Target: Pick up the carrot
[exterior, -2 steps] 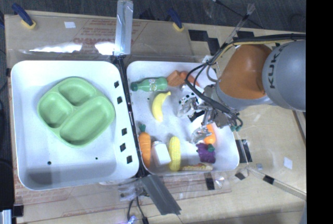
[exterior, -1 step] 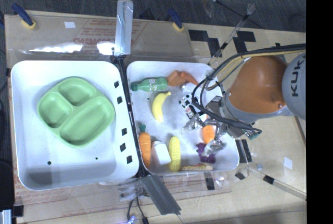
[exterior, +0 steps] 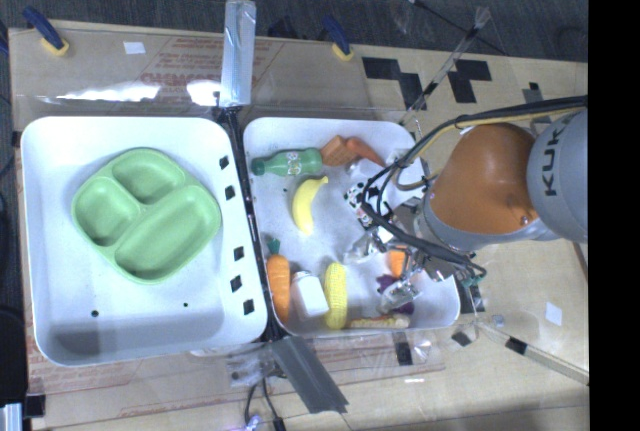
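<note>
Orange against white, the carrot (exterior: 279, 286) lies in the right bin (exterior: 330, 134), pressed close to that bin's left wall near its lower left corner, green top pointing up the wall. Just to the carrot's right sits a small white block (exterior: 311, 296), and beyond that, an ear of yellow corn (exterior: 337, 295) standing roughly parallel to the carrot. Above the carrot, toward the middle of the bin, rests a yellow banana (exterior: 306, 203); higher still lies a green bottle (exterior: 288, 163) on its side, with an orange-brown item (exterior: 349, 150) past the bottle's right end.

The claw (exterior: 385, 264) hangs over the right part of the same bin, well apart from the carrot, with the corn between them. Cables and metal parts crowd it, so whether it is open or closed cannot be made out. A small orange piece (exterior: 397, 262) shows close by it, but nothing can be seen gripped.

The left bin (exterior: 60, 134), on the carrot's far left, holds a green divided plate (exterior: 146, 213). Both bins rest on the counter (exterior: 520, 339).
</note>
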Controlling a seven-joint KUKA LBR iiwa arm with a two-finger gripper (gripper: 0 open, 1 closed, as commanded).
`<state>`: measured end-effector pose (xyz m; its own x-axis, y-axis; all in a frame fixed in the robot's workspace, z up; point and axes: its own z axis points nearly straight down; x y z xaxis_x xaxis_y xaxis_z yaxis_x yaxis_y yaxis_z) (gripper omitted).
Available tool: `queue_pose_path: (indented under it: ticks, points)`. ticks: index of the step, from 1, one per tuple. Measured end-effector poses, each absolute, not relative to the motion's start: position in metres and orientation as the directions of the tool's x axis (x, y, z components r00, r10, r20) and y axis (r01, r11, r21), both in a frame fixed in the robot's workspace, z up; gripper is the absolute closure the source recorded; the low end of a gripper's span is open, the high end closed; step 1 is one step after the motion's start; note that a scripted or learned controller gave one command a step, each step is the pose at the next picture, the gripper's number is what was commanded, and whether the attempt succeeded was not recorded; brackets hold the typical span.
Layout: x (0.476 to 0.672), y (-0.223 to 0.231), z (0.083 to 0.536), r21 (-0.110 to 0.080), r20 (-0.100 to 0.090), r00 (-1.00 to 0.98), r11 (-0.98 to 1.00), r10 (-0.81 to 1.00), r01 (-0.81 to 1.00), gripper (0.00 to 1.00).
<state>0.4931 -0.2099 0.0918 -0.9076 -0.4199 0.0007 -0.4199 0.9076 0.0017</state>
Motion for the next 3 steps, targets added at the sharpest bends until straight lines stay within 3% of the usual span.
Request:
queue_pose_path:
  ticks: [1,2,3]
  points:
    - [0.497,-0.209,0.092,0.001,-0.002,-0.999,0.999,-0.045,-0.045,0.00]
    - [0.499,-0.207,0.103,0.000,-0.004,-0.999,0.999,-0.054,-0.054,1.00]
    - [0.508,-0.174,0.140,0.000,-0.004,-1.000,1.000,-0.029,-0.029,1.00]
